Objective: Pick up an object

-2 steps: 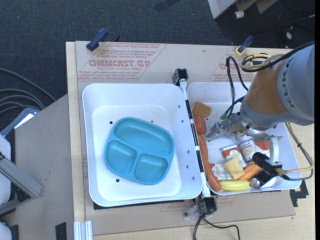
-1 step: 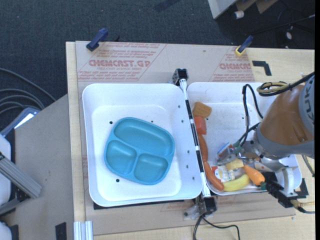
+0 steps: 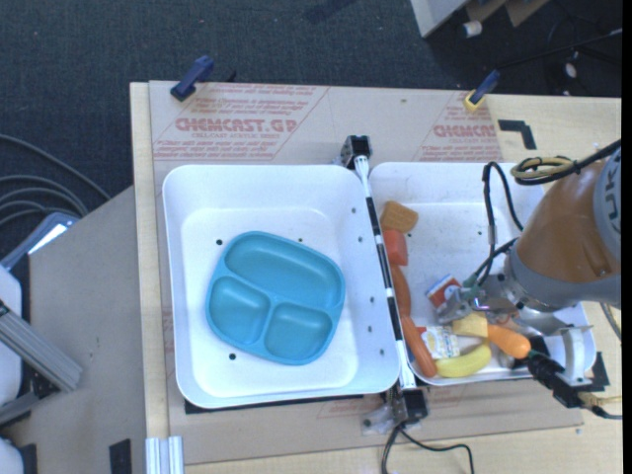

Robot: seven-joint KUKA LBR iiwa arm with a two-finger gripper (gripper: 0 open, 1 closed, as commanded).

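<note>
A pile of toy food lies in the near corner of the right white bin [image 3: 434, 181]: a yellow banana [image 3: 464, 364] along the front wall, an orange carrot [image 3: 509, 341] just above it, and a long red-orange piece [image 3: 399, 265] against the left wall. The left bin [image 3: 188, 265] holds a blue divided plate [image 3: 276, 297]. The arm [image 3: 573, 235] bends in from the right, its gripper [image 3: 464, 304] lowered over the pile.

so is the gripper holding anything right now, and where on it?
Cannot tell. The gripper is down among the toy food in the right bin, close to the banana, but no hold is visible.
</note>
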